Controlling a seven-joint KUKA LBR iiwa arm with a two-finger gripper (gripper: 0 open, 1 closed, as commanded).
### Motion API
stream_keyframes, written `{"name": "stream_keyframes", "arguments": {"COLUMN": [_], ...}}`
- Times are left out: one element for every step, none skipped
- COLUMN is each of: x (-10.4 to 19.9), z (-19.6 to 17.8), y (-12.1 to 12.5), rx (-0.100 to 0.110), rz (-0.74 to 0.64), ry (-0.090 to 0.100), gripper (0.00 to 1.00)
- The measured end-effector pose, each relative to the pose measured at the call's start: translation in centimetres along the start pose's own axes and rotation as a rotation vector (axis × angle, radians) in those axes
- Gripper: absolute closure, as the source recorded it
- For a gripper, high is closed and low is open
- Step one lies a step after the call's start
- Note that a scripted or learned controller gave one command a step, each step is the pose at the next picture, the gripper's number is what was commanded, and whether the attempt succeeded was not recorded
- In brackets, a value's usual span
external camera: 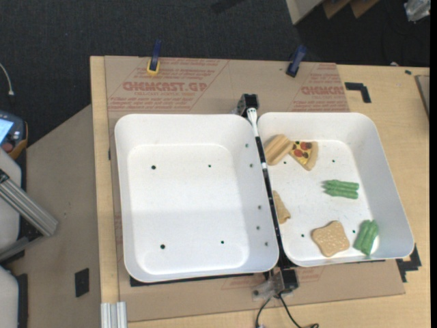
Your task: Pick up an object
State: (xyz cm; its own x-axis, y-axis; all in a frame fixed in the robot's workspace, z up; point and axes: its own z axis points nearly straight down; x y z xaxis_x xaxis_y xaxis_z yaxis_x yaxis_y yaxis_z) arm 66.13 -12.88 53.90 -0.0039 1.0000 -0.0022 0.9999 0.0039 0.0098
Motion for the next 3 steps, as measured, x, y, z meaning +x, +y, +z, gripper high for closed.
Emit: {"name": "stream_keyframes", "arguments": {"x": [-0.2,-10.1,-9.5], "z": [0.3,2.7,1.3], "y": [0.0,0.4,0.5], "rx": [0.007,0.007,-0.001], "rz": [0.003,0.012,0.004], "ry": [0.000,-0.003,-0.005], "gripper": [0.00,0.00,1.00]}}
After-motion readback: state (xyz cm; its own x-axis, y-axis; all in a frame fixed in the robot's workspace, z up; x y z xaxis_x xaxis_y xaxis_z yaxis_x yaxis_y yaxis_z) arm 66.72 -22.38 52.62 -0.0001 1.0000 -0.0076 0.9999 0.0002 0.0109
